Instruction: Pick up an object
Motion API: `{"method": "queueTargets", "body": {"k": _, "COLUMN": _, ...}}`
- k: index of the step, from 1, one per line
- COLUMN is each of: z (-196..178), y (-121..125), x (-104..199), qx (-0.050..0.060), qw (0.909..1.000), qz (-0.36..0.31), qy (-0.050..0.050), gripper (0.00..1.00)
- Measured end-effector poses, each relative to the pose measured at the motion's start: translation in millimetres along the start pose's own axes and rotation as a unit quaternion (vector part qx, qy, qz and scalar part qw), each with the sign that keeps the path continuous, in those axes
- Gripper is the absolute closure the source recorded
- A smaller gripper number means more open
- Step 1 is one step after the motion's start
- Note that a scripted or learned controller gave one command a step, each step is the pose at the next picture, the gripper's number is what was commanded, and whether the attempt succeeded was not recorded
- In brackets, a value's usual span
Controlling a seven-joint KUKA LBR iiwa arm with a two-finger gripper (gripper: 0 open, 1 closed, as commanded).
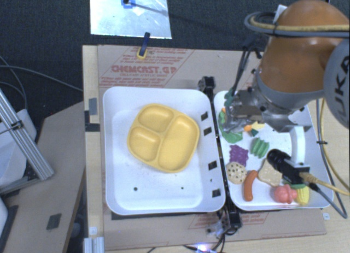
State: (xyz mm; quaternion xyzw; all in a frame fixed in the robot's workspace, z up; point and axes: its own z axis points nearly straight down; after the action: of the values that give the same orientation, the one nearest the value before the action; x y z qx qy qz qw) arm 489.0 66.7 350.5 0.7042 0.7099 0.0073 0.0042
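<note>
**Arm low over the right bin's toy food**

Here the grey and orange arm (298, 55) reaches in over the right bin (319, 205), its fingers (236, 116) down at the bin's upper left corner; whether they are open or closed, I cannot tell. The left bin (117, 186) holds a yellow divided plate (163, 137). On the surface, the right bin carries toy food: a green leafy piece (231, 135) beside the fingers, purple grapes (238, 153), a green pepper (259, 147), a cookie (236, 172), a sausage (249, 185) and a pink piece (283, 194).
</note>
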Motion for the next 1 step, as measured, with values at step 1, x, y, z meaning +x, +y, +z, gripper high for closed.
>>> {"method": "queueTargets", "body": {"k": 1, "z": 24.9, "y": 81.7, "x": -8.4, "qx": 0.006, "qw": 1.0, "qz": 0.004, "qy": -0.003, "gripper": 1.0}}
